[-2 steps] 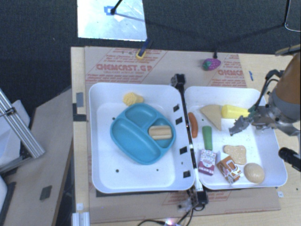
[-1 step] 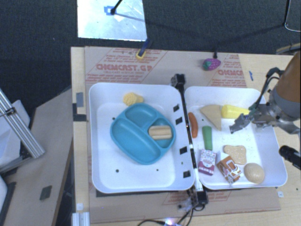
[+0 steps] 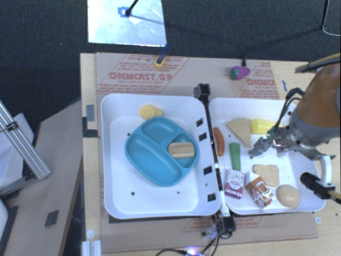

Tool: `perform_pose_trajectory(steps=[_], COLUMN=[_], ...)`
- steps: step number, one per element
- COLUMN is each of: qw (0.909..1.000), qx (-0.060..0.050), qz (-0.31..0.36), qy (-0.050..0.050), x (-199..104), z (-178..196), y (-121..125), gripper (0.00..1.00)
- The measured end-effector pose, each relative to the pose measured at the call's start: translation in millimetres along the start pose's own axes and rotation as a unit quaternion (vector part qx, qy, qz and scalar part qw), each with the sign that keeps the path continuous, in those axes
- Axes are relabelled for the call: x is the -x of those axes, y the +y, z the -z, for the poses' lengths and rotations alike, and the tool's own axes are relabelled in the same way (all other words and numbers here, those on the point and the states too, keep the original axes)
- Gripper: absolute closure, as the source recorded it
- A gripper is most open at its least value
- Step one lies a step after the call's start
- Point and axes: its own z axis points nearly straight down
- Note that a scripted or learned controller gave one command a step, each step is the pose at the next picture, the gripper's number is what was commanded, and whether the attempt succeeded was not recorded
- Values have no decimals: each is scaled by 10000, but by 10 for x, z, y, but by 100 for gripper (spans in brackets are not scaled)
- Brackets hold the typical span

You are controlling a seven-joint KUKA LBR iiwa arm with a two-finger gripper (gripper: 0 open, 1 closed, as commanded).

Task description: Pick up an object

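Observation:
The right bin [image 3: 306, 207] holds several toy foods: an orange sausage [image 3: 218, 140], a green cylinder [image 3: 235, 155], a beige cheese wedge [image 3: 241, 130], a yellow block [image 3: 262, 126], a toast slice [image 3: 266, 173], a tan egg-shaped piece [image 3: 288, 195], a red-and-white carton [image 3: 234, 183] and an orange box [image 3: 259, 191]. My gripper [image 3: 257, 150] reaches in from the right and hangs over the bin floor, just below the cheese wedge, right of the green cylinder and above the toast. Nothing shows in its grasp.
The left bin [image 3: 114, 196] carries a blue divided plate [image 3: 154, 159] with a tan block [image 3: 181, 150] in one compartment, and a yellow cookie [image 3: 151, 111] behind it. A purple toy [image 3: 240, 72] and a yellow clip [image 3: 160, 62] lie on the board beyond the bins.

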Motion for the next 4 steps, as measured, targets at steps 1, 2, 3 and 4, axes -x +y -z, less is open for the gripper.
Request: perform_pose_trajectory(steps=[1, 2, 3, 4], qw=[10000, 10000, 10000, 10000], qx=[3, 27, 44, 44], qz=[-5, -8, -8, 12], qy=[0, 5, -7, -13], x=[-37, -40, -36, -60], z=[-618, -811, -714, -167], y=[16, 39, 42, 158], gripper=[0, 0, 100, 100])
